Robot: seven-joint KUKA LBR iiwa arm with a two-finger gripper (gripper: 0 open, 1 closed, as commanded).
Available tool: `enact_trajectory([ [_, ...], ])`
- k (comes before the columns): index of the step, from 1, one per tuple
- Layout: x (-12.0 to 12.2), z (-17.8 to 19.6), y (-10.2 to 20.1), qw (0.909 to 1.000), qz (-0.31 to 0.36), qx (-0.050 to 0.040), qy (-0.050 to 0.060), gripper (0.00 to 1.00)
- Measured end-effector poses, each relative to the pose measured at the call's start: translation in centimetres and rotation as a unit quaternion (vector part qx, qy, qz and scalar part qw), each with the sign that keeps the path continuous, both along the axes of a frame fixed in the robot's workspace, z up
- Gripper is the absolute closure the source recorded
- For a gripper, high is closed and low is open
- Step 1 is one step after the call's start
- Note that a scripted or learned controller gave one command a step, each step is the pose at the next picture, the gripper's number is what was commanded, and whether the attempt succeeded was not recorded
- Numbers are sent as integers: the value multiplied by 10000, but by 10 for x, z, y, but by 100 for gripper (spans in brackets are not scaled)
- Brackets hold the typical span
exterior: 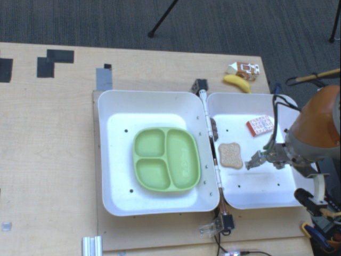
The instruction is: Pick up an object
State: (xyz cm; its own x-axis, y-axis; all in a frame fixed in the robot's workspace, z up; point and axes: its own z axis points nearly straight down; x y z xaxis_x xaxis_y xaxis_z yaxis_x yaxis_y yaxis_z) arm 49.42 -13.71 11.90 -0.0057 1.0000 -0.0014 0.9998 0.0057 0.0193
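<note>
A: Right bin (256, 193): what do we list?
B: One slice of bread (230, 155) by the left wall; one small red-and-white packet (260, 125) further back. The gripper (256, 160) hovers just beside the bread; its fingers are too blurred for us to tell whether they are apart or together.
A: Left bin (114, 143)?
B: One green divided plate (166, 159). On the bench (48, 143) behind, we note a banana (237, 82).
</note>
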Motion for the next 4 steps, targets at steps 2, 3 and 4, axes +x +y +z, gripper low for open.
enact_trajectory([
  [2, -3, -21, 41, 10000, -5, -4, 28, 100],
  [3, -3, -21, 41, 10000, -5, -4, 31, 0],
  [4, -1, -10, 42, 10000, 10, -3, 12, 100],
])
